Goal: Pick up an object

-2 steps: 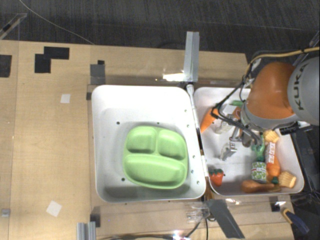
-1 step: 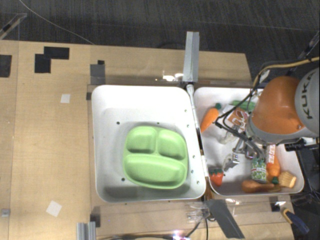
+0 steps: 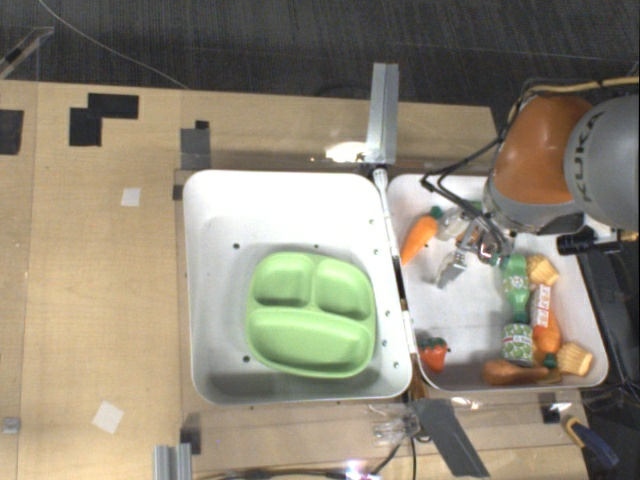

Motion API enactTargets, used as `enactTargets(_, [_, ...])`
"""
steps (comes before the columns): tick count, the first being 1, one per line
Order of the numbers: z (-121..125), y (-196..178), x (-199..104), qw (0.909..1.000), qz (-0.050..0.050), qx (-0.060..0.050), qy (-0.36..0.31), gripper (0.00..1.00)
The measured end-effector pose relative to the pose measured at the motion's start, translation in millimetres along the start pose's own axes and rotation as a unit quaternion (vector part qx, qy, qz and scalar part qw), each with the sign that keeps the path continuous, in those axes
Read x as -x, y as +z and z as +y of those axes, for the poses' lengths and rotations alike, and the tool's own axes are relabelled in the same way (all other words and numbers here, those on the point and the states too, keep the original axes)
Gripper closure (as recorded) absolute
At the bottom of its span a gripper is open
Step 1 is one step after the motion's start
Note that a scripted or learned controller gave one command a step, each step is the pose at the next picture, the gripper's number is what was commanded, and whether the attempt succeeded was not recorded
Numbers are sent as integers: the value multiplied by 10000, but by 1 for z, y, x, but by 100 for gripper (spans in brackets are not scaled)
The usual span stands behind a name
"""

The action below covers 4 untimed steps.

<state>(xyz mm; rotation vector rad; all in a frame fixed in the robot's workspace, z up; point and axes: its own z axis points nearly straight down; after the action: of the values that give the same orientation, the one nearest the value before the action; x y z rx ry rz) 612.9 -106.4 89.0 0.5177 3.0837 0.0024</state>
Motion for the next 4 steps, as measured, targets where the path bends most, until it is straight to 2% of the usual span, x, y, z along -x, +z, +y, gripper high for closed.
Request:
enactTargets(1, [-23,-3,-60,9999,-3,-2,120,0])
enactTargets(2, [-32,-2,-50,9756,-23,1,-2196,0])
enactTargets(3, [-68,-3,-75,9743,-21,-7,-2250,0])
enactTargets(4, [-65,-18,-69,9737,-126,-10,-2274,100])
